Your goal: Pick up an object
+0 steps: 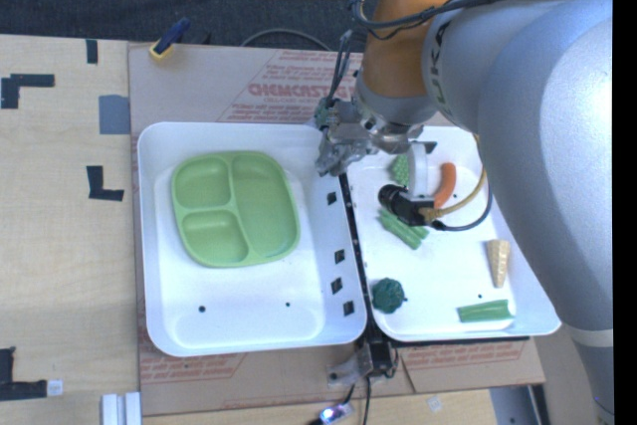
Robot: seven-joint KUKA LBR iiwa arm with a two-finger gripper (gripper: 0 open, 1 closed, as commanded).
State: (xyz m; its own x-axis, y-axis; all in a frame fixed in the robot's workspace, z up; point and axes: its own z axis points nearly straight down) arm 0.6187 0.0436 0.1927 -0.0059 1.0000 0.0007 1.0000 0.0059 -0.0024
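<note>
Camera view puts your grey two-finger gripper [333,154], grip state indiscernible, just left of the long green plastic bean pod [402,230], lying diagonally nearer you.

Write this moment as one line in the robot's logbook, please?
gripper: over the divider between bins, nothing seen held | left bin: green tray | right bin: small food items, untouched | pick: not yet done

A single fixed camera is looking down at a slant from above the bench [60,214], taking in both white bins [159,244] at moderate distance.
</note>
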